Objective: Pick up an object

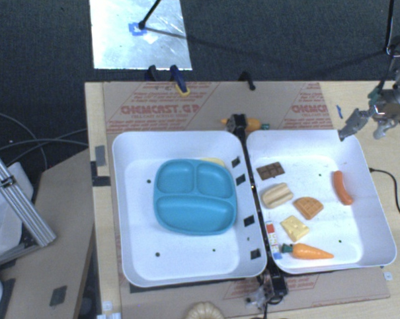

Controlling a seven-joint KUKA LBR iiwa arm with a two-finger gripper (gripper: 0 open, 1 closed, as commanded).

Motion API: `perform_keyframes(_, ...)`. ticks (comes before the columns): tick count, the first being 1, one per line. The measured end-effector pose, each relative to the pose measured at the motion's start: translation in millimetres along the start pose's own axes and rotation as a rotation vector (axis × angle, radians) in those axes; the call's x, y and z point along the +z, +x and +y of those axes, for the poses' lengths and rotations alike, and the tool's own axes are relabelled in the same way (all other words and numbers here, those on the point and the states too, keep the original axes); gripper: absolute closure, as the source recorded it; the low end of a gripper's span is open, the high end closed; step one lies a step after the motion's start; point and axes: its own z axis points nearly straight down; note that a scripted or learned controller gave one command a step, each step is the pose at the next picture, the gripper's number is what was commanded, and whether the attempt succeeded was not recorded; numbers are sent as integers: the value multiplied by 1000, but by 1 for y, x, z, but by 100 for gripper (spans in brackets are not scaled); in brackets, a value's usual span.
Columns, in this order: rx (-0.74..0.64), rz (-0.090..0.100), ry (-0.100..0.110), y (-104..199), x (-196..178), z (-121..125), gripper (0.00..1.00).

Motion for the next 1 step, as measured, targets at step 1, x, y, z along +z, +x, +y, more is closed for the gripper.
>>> perform_keyframes(1,-3,2,5,6,58,7,0)
